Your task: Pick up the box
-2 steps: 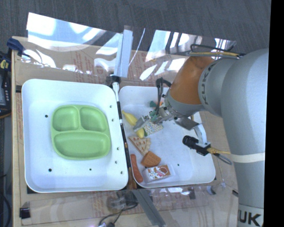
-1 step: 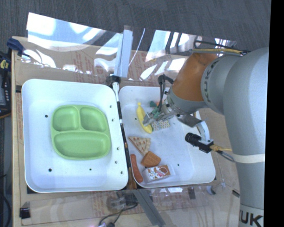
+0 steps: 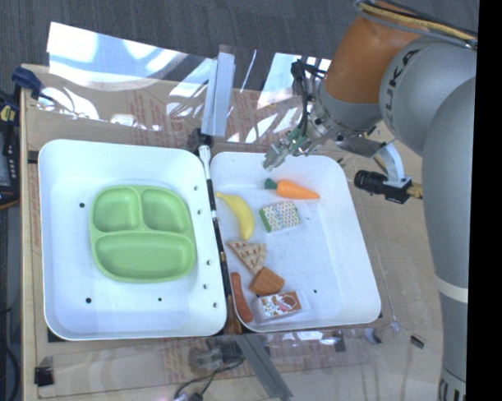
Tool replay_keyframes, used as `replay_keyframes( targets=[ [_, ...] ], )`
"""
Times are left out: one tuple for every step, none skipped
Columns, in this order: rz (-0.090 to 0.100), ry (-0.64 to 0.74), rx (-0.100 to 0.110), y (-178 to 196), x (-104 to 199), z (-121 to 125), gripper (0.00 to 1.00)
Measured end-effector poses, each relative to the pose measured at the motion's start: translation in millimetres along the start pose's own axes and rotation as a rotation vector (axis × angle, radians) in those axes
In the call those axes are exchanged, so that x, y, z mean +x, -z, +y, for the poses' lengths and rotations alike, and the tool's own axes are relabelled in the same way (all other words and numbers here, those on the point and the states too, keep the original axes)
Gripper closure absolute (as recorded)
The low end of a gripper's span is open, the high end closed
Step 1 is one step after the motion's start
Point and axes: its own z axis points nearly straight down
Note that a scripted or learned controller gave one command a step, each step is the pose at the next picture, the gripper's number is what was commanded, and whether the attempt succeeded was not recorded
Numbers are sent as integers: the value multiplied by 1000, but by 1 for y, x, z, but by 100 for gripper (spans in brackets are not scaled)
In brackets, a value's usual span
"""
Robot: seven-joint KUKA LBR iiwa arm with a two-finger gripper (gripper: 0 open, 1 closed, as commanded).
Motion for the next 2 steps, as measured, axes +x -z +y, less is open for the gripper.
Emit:
replay_keyframes(
  targets=[
    [1, 0, 1, -1, 0, 0, 0],
    [3, 56, 3, -73, -19, -37, 0]
  ],
)
